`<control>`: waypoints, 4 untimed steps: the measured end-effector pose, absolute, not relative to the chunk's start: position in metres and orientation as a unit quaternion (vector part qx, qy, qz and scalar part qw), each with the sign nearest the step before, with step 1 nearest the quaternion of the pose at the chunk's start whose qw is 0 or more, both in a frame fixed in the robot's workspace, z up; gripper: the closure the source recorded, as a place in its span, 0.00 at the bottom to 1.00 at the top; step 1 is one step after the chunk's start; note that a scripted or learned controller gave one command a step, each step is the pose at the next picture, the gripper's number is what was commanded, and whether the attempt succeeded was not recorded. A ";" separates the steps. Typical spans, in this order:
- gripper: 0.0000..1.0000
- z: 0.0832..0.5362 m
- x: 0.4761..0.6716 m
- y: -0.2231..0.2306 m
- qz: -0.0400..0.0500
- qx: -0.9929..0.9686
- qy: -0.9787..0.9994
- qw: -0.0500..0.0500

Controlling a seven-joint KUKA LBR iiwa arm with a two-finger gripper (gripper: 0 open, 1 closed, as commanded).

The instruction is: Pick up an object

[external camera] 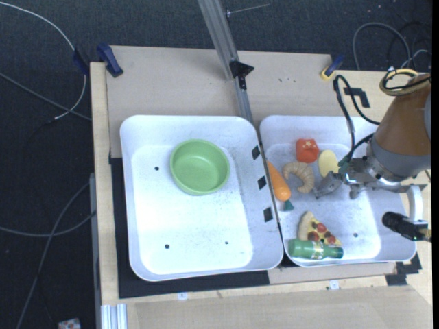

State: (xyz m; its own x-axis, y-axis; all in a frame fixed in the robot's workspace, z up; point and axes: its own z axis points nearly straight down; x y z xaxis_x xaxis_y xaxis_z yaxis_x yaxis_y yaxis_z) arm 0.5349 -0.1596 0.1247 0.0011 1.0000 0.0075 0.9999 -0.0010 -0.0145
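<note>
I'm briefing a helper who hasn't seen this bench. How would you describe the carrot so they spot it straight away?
Look in the right bin, along its left wall beside the divider. The carrot lies there lengthwise: a slim orange cone with a green tip at its near end. The tan curved toy beside it is paler and bent, and the red block is squat.

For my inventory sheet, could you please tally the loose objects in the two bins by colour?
Green: 2, the bowl in the left bin and the bottle in the right bin
Orange: 1, the carrot
Red: 1, the red block
Yellow: 1, the yellow piece
Tan: 1, the curved piece
Multicoloured: 1, the pizza slice
Total: 7
</note>
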 end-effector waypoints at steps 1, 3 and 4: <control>0.00 0.093 0.533 -0.158 0.002 -0.707 -0.707 0.008; 1.00 0.167 0.531 -0.166 -0.003 -0.708 -0.706 -0.004; 1.00 0.214 0.527 -0.163 -0.003 -0.707 -0.708 -0.003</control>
State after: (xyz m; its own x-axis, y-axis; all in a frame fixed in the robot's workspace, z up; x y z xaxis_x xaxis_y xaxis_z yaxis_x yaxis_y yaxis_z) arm 0.5267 -0.1634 0.2143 -0.0012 1.0000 -0.0007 1.0000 0.0012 0.0078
